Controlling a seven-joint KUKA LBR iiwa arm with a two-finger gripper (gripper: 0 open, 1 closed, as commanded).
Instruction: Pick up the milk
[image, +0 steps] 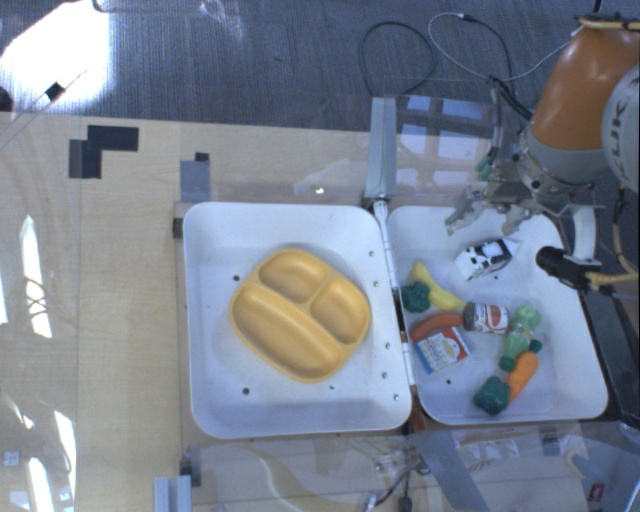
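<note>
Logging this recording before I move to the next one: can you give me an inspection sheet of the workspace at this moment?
Surface: wooden bench bearing two white bins, left bin and right bin.
Job's things: milk, black-and-white carton, lying in the right bin's upper part, not held.
Clutter: yellow divided tray in the left bin; in the right bin a banana, sausage, small can, red-and-blue packet, carrot and green toys.
Grippers: hand hovering above the milk, fingers spread.
Cables: black loops behind the bins.
Surroundings: grey floor.
</note>
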